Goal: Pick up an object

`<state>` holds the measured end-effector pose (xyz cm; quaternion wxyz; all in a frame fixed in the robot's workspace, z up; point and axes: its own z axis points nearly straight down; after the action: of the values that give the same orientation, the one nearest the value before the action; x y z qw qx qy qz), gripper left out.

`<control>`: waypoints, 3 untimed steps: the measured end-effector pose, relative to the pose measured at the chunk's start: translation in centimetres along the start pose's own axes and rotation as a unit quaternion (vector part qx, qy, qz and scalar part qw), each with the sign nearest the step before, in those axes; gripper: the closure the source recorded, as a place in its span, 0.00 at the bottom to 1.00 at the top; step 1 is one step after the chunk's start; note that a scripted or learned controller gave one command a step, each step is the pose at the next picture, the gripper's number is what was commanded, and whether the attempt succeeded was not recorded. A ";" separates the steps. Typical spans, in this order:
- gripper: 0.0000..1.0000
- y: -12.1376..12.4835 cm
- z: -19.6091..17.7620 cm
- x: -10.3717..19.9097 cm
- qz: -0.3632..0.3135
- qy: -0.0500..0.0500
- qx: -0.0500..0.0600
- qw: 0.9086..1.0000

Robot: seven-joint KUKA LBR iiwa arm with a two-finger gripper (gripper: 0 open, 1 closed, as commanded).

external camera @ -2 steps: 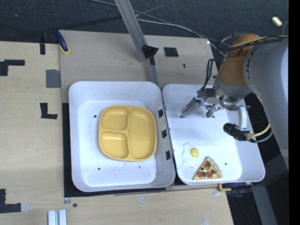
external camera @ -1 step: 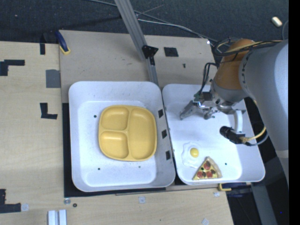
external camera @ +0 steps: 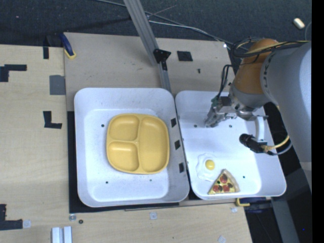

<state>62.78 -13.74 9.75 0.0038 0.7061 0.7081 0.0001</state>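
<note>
Two toy foods lie in the near part of the right bin (external camera: pixel 188 105): a fried egg (external camera: pixel 206 167), white with a yellow yolk, and just to its right and nearer the bin's front rim a pizza slice (external camera: pixel 224 183) with red topping. The two sit close beside each other, perhaps touching. Farther back in the same bin the gripper (external camera: pixel 211 119) points down at the bare floor near the far left corner, well apart from both foods, with nothing between its fingers; whether they stand wide or narrow cannot be told. Above it rises the grey arm (external camera: pixel 288 85) with its orange band. The left bin (external camera: pixel 86 135) holds a yellow divided plate (external camera: pixel 137 143) with three compartments.
</note>
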 end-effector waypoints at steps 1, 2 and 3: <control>1.00 0.3 -5.2 1.1 0.000 0.003 0.001 1.000; 1.00 0.3 -11.6 1.0 0.001 0.002 0.001 1.000; 1.00 1.0 -17.7 1.2 0.001 0.002 0.000 1.000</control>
<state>63.68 -12.40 27.47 0.0024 0.7064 0.7078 0.0014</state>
